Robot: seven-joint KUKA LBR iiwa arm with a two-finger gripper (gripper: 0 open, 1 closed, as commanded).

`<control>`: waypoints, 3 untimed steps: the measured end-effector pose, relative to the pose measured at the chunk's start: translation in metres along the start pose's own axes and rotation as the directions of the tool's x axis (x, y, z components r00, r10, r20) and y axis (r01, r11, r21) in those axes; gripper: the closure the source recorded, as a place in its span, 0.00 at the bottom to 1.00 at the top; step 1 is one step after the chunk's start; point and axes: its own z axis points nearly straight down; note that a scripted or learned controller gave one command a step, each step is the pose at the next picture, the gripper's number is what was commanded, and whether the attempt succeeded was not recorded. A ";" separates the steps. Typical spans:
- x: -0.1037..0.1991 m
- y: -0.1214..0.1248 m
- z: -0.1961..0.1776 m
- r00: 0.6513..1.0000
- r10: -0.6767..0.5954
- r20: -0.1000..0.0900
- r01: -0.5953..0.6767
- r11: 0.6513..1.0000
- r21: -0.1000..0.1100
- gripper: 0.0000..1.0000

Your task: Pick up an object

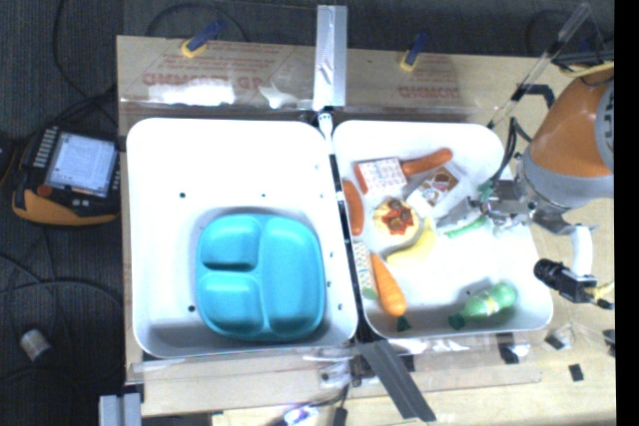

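Observation:
The right bin (451, 274) holds several toy foods: a red sausage (424, 161), a red-checked box (379, 176), a small pizza piece (395, 214), a yellow banana (415, 244), an orange carrot (387, 285) and a green bottle (489, 300). My gripper (496, 208) hangs low over the bin's right side, under the grey wrist and orange band. A thin green item (462, 228) lies just left of and below it. Whether the gripper touches anything is hidden by the wrist hardware.
The left bin (150, 214) contains a blue compartment tray (262, 276). A thin orange stick (353, 205) lies along the divider between the bins. A black fitting (559, 276) sticks out at the right bin's edge. A handheld device (75, 170) lies on the floor at left.

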 end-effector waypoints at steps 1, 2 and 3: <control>0.027 0.030 0.039 0.961 -0.275 0.010 0.275 0.961 -0.014 0.00; 0.031 0.032 0.028 0.961 -0.276 0.004 0.276 0.961 -0.017 1.00; 0.031 0.031 0.029 0.961 -0.276 0.003 0.276 0.961 -0.015 0.00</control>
